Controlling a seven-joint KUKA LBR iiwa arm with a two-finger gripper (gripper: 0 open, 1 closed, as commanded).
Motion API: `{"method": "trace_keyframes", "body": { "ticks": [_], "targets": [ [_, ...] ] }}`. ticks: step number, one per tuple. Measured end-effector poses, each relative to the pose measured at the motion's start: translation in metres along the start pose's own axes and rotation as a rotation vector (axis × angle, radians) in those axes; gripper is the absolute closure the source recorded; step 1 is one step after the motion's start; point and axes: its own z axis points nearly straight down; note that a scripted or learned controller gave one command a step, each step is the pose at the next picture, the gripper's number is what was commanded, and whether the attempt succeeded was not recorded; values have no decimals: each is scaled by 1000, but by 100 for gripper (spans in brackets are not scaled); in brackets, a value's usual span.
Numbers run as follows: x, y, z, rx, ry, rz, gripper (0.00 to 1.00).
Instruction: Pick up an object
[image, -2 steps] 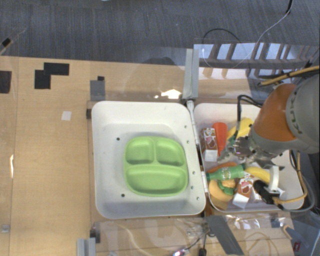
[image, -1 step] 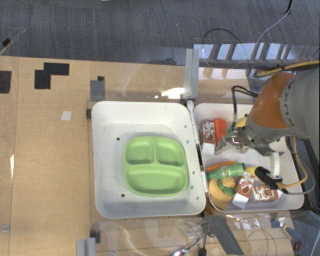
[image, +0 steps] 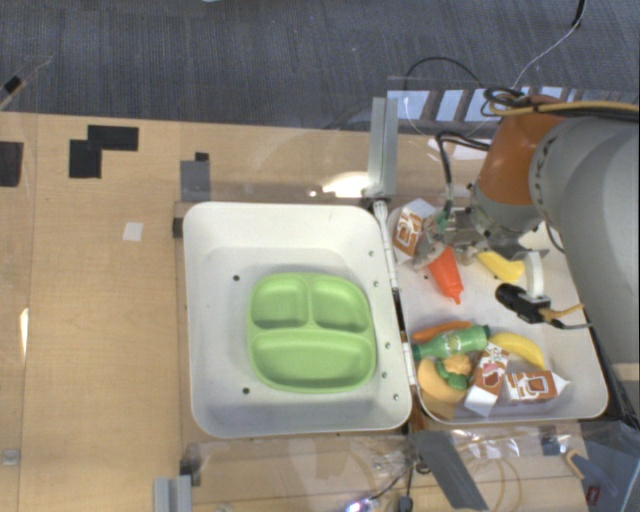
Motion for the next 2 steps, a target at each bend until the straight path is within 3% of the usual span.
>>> {"method": "trace_keyframes", "body": {
  "ticks": [1,2],
  "targets": [
    [2,3,-11,-11,-2,-8,100],
    [76,11,-98,-5,1,-104,100]
  ]
}}
